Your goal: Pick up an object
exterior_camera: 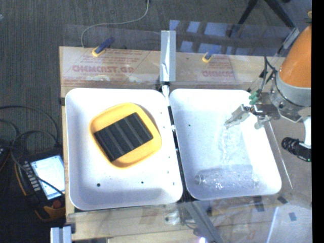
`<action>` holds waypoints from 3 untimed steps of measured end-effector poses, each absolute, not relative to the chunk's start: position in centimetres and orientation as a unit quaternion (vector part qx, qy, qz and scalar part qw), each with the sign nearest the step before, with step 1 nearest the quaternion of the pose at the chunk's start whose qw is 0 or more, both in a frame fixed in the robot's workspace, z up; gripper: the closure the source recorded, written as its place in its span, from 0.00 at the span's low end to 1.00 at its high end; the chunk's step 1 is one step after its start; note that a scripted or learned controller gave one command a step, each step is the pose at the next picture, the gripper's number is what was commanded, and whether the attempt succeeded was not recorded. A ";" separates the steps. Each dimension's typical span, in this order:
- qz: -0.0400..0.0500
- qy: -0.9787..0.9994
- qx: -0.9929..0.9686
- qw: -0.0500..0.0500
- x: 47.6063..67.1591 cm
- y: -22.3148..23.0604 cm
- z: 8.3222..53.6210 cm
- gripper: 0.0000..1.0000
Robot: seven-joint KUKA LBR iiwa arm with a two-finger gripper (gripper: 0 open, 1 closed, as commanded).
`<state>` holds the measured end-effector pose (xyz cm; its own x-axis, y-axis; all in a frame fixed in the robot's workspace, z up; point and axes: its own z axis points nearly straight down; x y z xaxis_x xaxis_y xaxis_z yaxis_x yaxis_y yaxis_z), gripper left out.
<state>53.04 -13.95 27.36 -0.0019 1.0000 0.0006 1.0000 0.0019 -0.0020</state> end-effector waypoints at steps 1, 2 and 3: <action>0.001 -0.641 -0.767 0.002 50.3 -7.6 19.2 0.00; 0.001 -0.529 -0.848 -0.001 48.4 -14.6 23.0 0.00; 0.001 -0.476 -0.879 -0.001 48.4 -10.8 34.8 0.00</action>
<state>48.44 -10.78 34.84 0.5469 0.8372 -0.0038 0.8372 -0.5469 0.0008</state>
